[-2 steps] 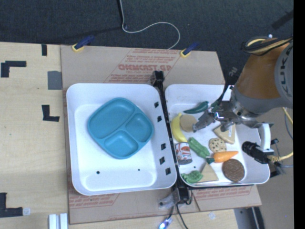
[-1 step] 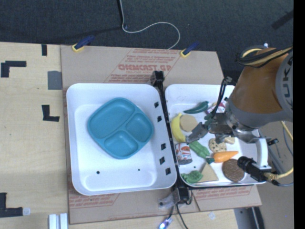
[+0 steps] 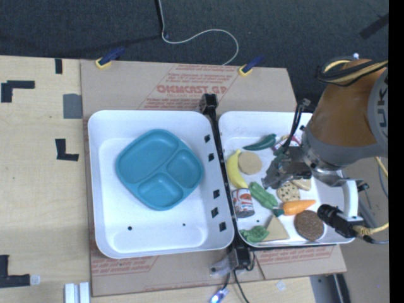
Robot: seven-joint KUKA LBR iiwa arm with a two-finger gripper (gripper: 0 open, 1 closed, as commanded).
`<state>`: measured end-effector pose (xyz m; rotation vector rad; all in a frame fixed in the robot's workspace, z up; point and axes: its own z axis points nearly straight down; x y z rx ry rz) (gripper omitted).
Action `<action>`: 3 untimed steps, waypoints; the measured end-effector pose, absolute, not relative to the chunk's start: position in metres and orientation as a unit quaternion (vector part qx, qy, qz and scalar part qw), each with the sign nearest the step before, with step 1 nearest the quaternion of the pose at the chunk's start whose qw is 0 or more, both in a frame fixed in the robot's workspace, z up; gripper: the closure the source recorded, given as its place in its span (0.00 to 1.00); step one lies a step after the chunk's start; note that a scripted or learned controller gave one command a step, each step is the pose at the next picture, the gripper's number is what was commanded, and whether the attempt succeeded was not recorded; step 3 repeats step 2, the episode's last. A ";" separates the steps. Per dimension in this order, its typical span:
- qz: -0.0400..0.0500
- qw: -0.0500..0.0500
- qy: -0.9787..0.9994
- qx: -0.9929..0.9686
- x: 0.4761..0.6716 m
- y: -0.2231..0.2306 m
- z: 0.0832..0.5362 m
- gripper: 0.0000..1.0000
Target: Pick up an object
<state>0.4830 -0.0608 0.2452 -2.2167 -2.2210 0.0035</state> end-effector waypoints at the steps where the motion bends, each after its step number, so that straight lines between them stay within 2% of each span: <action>1: -0.001 0.000 -0.710 -0.704 0.509 0.012 0.281 1.00; 2: -0.001 0.000 -0.710 -0.704 0.486 0.057 0.333 1.00; 3: -0.001 0.000 -0.710 -0.704 0.486 0.057 0.333 1.00</action>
